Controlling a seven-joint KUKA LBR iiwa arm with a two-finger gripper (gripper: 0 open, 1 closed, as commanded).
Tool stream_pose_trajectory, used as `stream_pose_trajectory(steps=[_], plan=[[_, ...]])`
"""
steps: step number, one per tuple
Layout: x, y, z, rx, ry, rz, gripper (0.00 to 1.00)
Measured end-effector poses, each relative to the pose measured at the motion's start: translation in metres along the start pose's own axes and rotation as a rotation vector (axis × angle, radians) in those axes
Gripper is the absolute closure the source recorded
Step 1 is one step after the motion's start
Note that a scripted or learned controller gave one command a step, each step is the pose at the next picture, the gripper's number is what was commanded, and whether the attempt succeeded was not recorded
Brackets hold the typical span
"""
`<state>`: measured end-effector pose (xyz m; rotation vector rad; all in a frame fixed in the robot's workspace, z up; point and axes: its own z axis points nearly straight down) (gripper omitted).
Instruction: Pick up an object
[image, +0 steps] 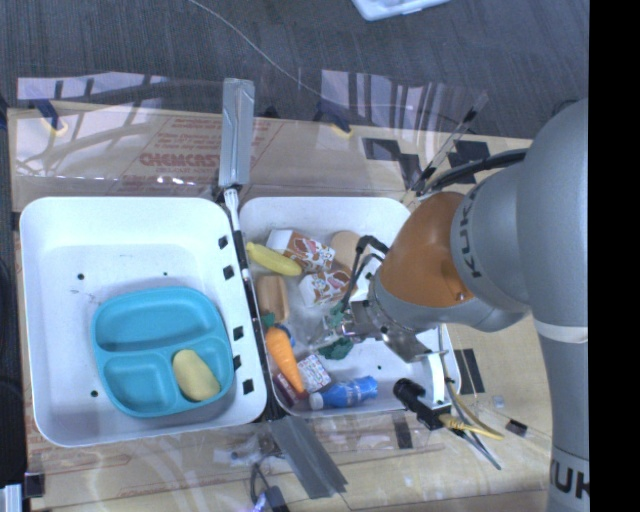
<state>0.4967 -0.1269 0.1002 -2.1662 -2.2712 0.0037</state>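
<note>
in the left bin (50, 260) we see a blue tray (150, 325) sitting low toward the right wall, a yellow potato (196, 374) in its lower right compartment, with bare white floor along the top and left edges. the right bin (300, 212) is crowded: a banana (274, 260) lies slanting down to the right, a carrot (284, 360) points down-right by the left wall, and a blue-capped bottle (345, 393) lies almost level along the bottom edge. the gripper (340, 330) hangs over the bin's middle from the orange wrist (430, 265); what it touches seems dark green, and we cannot tell how its jaws stand.
</note>
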Motion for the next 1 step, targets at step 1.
stream_pose_trajectory(steps=[1], plan=[[0.0517,0.0480,-0.1331,-0.011,-0.001,-0.034,1.00]])
